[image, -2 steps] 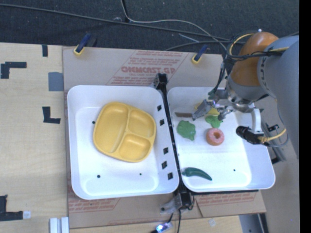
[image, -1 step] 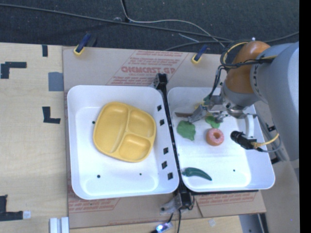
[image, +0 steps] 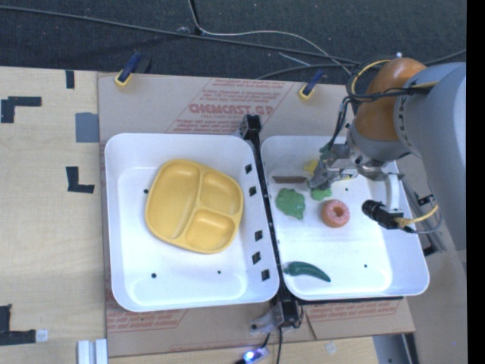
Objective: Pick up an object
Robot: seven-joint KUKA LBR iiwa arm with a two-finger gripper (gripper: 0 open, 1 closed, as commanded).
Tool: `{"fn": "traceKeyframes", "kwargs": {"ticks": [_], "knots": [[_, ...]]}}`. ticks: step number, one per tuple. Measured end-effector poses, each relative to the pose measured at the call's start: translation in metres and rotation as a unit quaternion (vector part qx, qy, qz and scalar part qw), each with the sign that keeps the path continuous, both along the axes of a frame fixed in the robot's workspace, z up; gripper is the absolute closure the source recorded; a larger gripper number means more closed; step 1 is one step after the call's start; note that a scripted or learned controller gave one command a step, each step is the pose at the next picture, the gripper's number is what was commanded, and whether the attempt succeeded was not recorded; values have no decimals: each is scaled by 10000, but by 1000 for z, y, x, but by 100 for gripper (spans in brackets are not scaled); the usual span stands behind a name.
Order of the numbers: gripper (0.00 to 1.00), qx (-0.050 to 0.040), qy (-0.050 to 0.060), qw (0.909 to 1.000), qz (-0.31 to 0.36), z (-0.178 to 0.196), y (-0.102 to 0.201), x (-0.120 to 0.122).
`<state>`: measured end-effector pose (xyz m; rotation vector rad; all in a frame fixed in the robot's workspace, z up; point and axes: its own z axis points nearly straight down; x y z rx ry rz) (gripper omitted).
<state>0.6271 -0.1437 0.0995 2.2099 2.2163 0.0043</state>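
Hovering low in right bin [image: 394, 275]: end effector [image: 322, 179], beside green piece [image: 321, 193].

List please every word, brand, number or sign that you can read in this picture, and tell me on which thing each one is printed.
"CHEMCAST GP": red print on the brown cardboard sheet that lies under the two white bins, just behind them; the letters are blurred, so this reading is uncertain.
Smaller red lines under that print: too blurred to read.
Faint red print on the cardboard's front edge: not readable.
Yellow divided plate and the toy items: no text on them.
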Motion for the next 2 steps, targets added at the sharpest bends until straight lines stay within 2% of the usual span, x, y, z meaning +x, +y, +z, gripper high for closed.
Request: {"fn": "traceKeyframes", "kwargs": {"ticks": [1, 2], "knots": [[100, 33, 41, 10000, -8, 43, -1, -2], [100, 27, 33, 10000, -5, 93, -8, 6]]}}
